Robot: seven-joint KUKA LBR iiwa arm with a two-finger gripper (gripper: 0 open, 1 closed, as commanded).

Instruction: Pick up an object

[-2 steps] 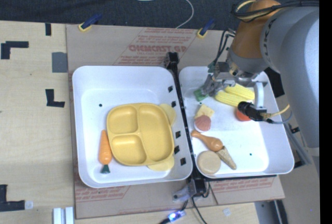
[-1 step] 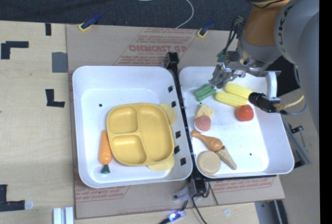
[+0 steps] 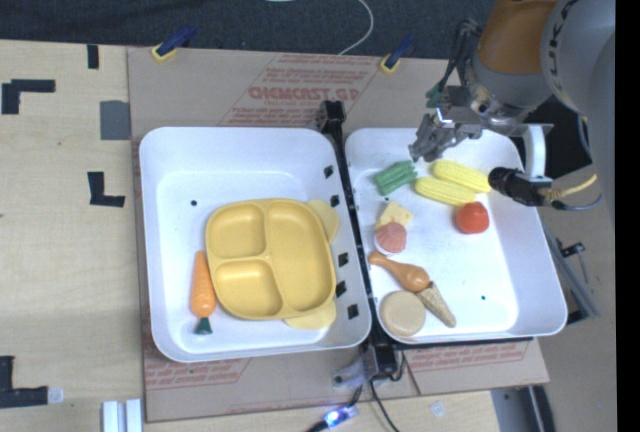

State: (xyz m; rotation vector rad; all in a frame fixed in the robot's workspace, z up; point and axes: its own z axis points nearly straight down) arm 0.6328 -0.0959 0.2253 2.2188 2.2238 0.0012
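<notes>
Camera view puts your gripper (image 3: 428, 148) over the right bin (image 3: 520, 310) — corn (image 3: 452, 180) at its five o'clock, bean (image 3: 395, 177) at seven. Finger state: cannot tell. Centre squarely on one — then descend.

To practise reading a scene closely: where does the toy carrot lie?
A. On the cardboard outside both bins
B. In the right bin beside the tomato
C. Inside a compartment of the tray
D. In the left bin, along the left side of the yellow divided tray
D: the toy carrot lies on the floor of the left bin, against the left edge of the yellow divided tray.
</notes>
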